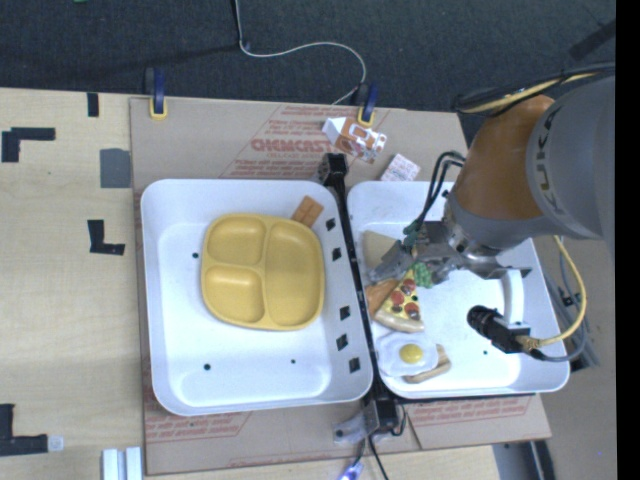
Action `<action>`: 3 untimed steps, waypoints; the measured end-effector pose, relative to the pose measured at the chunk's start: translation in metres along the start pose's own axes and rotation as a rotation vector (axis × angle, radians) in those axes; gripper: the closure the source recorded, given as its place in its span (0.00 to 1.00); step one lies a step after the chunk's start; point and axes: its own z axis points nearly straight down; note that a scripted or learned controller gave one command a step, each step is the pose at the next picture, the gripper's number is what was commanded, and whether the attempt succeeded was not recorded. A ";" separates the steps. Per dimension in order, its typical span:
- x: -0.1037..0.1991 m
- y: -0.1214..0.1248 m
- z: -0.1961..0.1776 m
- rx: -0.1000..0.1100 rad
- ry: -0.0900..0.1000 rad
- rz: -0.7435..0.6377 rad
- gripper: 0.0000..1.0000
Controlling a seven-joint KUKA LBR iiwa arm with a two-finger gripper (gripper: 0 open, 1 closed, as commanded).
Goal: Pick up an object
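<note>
the grey arm with its orange band [505,163] comes in from the right and bends down over the right bin [520,368], its wrist low above the bin's left half. the gripper [405,258] points leftward toward the divider between the bins, just above the pizza slice [400,303]; how the gripper stands cannot be told from this angle, and nothing is seen held in it. taking the pizza slice as the landmark: a pale wedge-shaped piece [377,245] lies just beyond it toward the bin's far edge, a fried egg toy [412,354] lies just nearer the camera, and a small green bit [428,271] shows beside the gripper. to the left of the pizza slice, across the divider, the left bin [170,368] holds a yellow divided plate [264,271] and a small brown block [306,211] at the plate's far corner. both bins sit on a cardboard sheet [200,128] on a light wooden bench [60,298]; beyond the bench is dark carpet [300,8] crossed by a thin white cable [300,48].
</note>
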 end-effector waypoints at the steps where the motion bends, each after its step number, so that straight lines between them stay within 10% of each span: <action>1: -0.040 0.007 0.104 0.001 -0.002 0.004 0.00; 3: -0.040 0.119 0.099 -0.004 -0.001 -0.001 0.00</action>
